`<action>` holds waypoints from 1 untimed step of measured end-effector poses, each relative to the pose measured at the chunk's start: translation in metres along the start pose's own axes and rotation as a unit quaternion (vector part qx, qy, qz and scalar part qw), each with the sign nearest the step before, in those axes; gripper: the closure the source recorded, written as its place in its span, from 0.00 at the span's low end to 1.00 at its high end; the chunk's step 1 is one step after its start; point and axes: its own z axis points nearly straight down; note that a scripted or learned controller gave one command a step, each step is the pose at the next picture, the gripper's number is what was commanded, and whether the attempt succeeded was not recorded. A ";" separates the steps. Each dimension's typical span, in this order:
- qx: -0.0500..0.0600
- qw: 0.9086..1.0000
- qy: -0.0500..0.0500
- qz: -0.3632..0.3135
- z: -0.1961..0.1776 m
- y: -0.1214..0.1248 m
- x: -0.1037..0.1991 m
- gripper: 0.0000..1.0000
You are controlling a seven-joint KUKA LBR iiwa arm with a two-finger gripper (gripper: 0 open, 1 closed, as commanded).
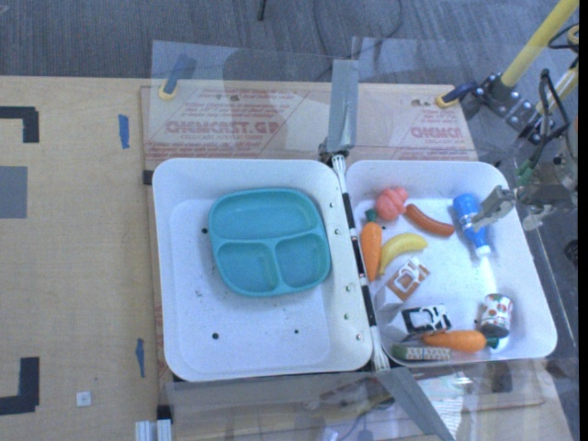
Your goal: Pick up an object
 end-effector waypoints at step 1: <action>0.000 0.999 0.000 -0.037 0.117 0.030 0.028 0.00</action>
